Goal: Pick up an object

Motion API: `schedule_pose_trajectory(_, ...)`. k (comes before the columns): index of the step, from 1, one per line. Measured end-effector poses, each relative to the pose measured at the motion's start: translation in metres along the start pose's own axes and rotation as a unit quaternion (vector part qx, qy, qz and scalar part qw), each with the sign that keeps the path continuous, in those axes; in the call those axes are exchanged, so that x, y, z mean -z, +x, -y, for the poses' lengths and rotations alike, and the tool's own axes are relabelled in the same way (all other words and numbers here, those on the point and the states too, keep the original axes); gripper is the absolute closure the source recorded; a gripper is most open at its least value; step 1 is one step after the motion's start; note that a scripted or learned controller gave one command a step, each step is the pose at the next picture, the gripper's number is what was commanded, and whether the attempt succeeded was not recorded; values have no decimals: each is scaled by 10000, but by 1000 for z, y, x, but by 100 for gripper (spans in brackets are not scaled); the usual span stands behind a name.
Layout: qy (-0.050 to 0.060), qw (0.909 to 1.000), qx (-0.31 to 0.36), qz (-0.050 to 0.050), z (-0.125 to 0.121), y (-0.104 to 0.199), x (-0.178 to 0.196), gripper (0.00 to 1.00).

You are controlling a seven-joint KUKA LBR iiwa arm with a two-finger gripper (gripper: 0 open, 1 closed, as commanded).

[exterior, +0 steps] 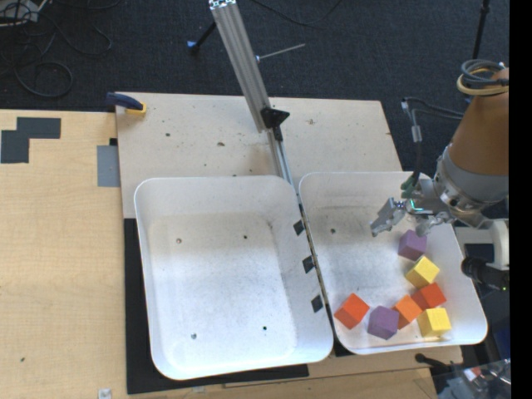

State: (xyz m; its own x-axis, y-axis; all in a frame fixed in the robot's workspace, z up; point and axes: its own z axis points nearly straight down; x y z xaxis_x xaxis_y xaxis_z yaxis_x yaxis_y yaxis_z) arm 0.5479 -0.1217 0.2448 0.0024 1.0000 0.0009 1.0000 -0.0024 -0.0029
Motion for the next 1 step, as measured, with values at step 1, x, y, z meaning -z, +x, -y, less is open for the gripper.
schedule_pose_trajectory(1,26,10000,6,-3,-3,-2,-45,0)
